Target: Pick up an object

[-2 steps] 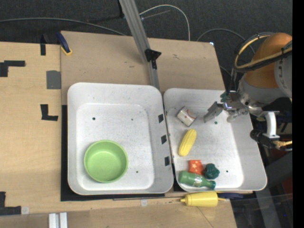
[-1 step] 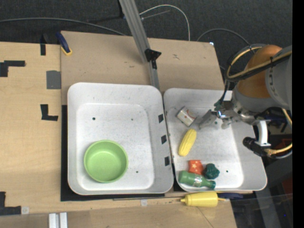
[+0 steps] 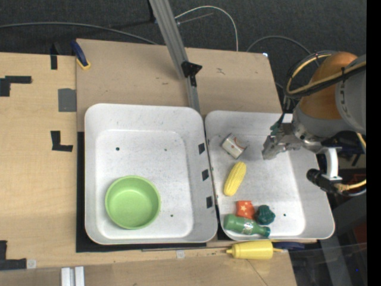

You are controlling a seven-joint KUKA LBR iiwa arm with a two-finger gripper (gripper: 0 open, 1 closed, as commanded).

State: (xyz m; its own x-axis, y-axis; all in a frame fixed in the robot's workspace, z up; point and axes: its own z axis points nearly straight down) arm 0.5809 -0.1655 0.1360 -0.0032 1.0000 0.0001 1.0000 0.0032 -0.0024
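We've got the gripper (image 3: 275,148) over the right bin (image 3: 309,216), can't tell its jaws' state; yellow corn (image 3: 235,178) and beige block (image 3: 232,146) just left, bare floor below.

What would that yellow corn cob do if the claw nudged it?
The corn cob looks rounded and elongated, so it would probably roll sideways rather than slide. It looks like a plastic toy, so likely light and stiff. The gripper hangs near it in the right bin.

One fixed camera above the bench

It looks down at a slant on both white bins (image 3: 202,124) (arm (image 3: 333,100) entering from the right).
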